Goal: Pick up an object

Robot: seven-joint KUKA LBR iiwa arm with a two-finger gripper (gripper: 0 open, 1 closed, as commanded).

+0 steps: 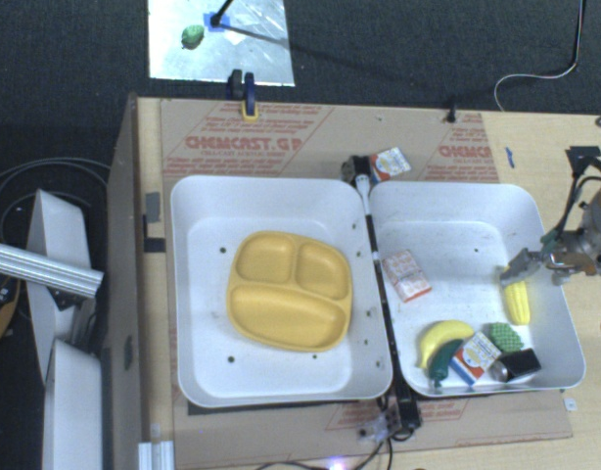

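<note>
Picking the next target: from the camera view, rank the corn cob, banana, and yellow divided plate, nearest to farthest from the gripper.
1. Corn cob, right bin, just beside the gripper.
2. Banana, right bin, front.
3. Yellow divided plate, left bin.

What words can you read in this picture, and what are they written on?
"CHEMCAST GP" in red on the brown paper sheet under the bins; the same print repeats across the sheet, elsewhere too faint to read.
Small carton in the right bin: red print, too blurred to read.
Packet behind the bins: too small to read.
Box beside the banana: too blurred to read.
</note>
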